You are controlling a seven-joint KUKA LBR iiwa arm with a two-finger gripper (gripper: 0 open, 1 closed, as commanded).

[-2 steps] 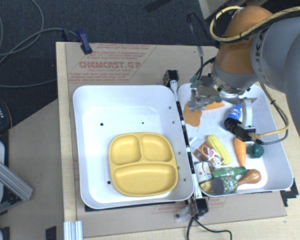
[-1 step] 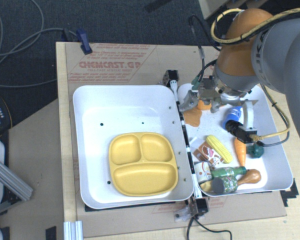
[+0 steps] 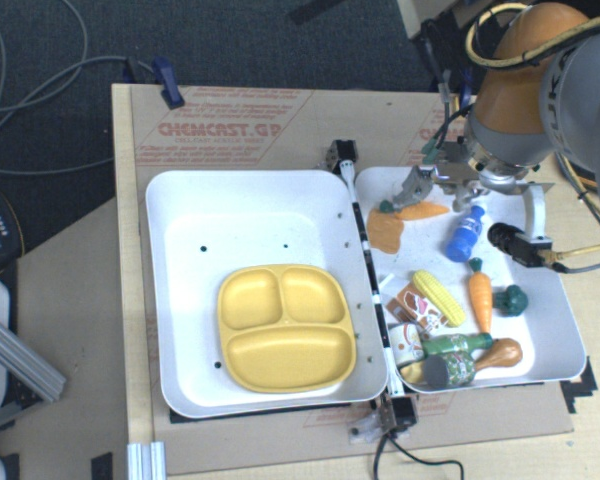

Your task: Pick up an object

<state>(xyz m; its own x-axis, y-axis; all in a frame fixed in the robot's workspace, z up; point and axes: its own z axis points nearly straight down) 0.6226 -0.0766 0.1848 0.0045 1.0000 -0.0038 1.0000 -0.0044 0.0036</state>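
**Desk:** Dark carpet and loose cables frame a cardboard-topped bench bearing two shallow white bins. What is where?

**Photographer:** From the overhead camera, the left white bin carries a yellow three-compartment plastic plate. The right white bin holds the clutter: a small blue plastic bottle, an orange toy carrot, a yellow toy corn cob, a green bottle lying on its side, a tan butternut-shaped toy, a dark green round piece and a flat orange wedge against the dividing wall.

**Desk:** And the arm?

**Photographer:** The grey arm with its orange band reaches in from the right, its two-finger gripper low over the far left corner of the right bin. Just beside the tips lies a slim orange carrot-like piece with a green end, seemingly the object sought. Whether the fingers are spread or closed cannot be told (the wrist hides them), and nothing is visibly between them.

**Desk:** What could go wrong?

**Photographer:** In my judgement, the piece lies flat and close to the bin wall, so a finger could land on top of it or strike the rim. A thin, rounded toy may also squirt sideways as the fingers close, leaving an empty lift. The blue bottle, standing near, could be knocked over by the wrist.
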